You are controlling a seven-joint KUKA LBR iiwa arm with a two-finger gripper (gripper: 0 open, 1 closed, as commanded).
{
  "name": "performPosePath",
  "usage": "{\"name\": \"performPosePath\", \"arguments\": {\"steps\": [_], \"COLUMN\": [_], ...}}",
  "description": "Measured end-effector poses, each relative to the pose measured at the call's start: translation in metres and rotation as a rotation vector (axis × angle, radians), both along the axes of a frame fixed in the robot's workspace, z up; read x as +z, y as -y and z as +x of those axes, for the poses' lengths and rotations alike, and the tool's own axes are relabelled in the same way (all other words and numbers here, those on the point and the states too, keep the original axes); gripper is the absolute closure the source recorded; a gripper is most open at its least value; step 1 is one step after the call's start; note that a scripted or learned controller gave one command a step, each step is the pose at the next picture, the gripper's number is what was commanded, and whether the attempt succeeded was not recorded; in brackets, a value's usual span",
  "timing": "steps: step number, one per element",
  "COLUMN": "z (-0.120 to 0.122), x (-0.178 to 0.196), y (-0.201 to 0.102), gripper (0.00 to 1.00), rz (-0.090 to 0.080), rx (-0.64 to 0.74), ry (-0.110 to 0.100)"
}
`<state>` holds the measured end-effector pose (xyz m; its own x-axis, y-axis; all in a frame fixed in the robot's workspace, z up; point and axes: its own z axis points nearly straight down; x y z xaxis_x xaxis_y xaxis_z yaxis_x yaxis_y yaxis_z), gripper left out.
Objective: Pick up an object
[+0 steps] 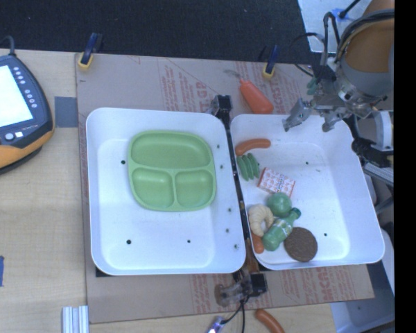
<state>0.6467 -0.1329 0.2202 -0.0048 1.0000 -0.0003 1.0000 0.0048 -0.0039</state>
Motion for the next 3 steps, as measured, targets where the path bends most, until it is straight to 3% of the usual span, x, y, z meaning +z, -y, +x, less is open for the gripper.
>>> {"name": "performPosePath", "arguments": {"steps": [1,2,3], "z": [-0.078,-0.121,-0.120], "x": [-0.115,-0.129,-0.119], "y": [-0.025,-0.031,-0.030], "gripper": [0.00,0.00,1.00], "rz": [0.000,0.000,-0.002], "rx": [0.001,0.001,0.005], "ry": [-0.002,0.000,-0.001]}}
